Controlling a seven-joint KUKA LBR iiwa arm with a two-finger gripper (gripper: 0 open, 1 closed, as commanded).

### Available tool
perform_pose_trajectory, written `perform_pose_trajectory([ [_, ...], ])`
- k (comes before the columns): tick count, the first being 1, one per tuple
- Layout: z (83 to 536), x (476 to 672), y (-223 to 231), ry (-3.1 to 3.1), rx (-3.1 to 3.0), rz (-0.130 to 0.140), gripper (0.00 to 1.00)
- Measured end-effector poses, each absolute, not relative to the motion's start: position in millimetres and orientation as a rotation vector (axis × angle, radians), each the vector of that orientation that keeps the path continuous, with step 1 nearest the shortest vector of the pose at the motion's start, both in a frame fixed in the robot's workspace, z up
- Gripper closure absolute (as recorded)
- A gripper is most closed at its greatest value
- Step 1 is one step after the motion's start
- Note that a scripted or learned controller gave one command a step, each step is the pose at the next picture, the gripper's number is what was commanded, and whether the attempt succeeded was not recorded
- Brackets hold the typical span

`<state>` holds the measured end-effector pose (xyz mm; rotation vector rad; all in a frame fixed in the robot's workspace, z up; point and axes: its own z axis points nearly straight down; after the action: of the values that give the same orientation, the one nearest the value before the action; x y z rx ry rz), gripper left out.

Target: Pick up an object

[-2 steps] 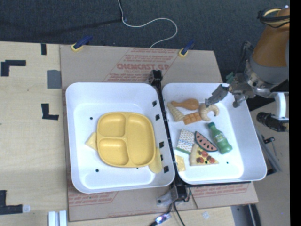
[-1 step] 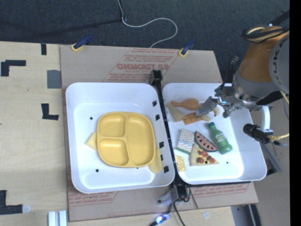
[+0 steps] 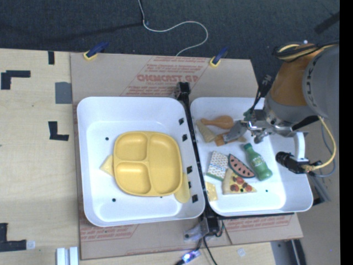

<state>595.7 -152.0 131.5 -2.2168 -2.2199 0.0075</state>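
Note:
The right bin point(image 3: 287, 200) holds several toy foods. A tan drumstick point(image 3: 218, 121) lies at its back left, with a tan wedge point(image 3: 206, 131) beside it. A green bottle point(image 3: 258, 161), a watermelon slice point(image 3: 241, 166), a checked cracker point(image 3: 218, 162), a pizza slice point(image 3: 238, 186) and a small yellow piece point(image 3: 210, 191) lie toward the front. My gripper point(image 3: 246, 133) hangs low over the bin's back half, just right of the drumstick and above the bottle's cap. It is open, and nothing shows between its fingers.
The left bin point(image 3: 91, 126) carries a yellow divided plate point(image 3: 148, 163) on top of yellow flat pieces. A black divider point(image 3: 190, 148) separates the bins. The arm's body point(image 3: 309, 87) and a yellow cable point(image 3: 325, 153) overhang the right bin's right side.

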Motion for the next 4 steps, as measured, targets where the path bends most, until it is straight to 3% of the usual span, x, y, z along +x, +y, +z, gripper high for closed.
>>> perform_pose_trajectory([
  [1,82.3,595.5,-151.1,-2.224,-2.219,0.003,0.0],
  [2,95.2,596.4,-151.2,-2.226,-2.22,0.001,1.0],
  [4,189.9,587.1,-137.7,-2.226,-2.221,-0.004,1.0],
])
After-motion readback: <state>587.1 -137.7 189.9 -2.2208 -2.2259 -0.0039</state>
